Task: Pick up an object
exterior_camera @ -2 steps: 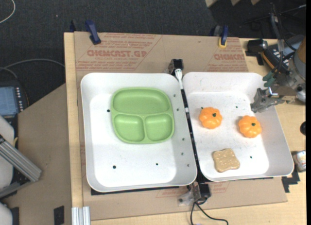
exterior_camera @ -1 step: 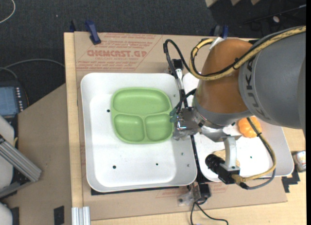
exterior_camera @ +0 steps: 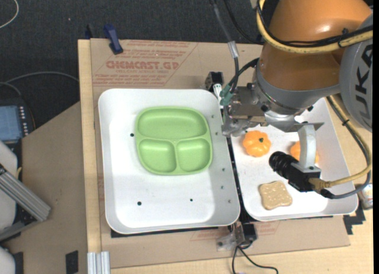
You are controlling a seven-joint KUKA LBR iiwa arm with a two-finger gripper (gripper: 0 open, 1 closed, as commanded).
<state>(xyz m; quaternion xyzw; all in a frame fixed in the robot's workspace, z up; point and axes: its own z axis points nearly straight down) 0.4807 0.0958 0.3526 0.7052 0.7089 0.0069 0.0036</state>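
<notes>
In the right bin (exterior_camera: 340,148) a small orange pumpkin-shaped object (exterior_camera: 257,143) lies near the left wall. A tan square cracker-like piece (exterior_camera: 275,195) rests near the front edge. A second orange object (exterior_camera: 295,148) sits further right, partly hidden by the robot's bracket. My gripper (exterior_camera: 233,123) hangs low over the right bin's left wall, just left of and touching or nearly touching the pumpkin. The large orange and grey wrist (exterior_camera: 308,36) hides the back half of that bin.
The left bin (exterior_camera: 118,190) holds a light green divided plate (exterior_camera: 173,139) with three compartments. Both bins stand on a cardboard sheet (exterior_camera: 142,60) with a blue clip (exterior_camera: 112,38) at its back left. Cables run behind and in front of the bins.
</notes>
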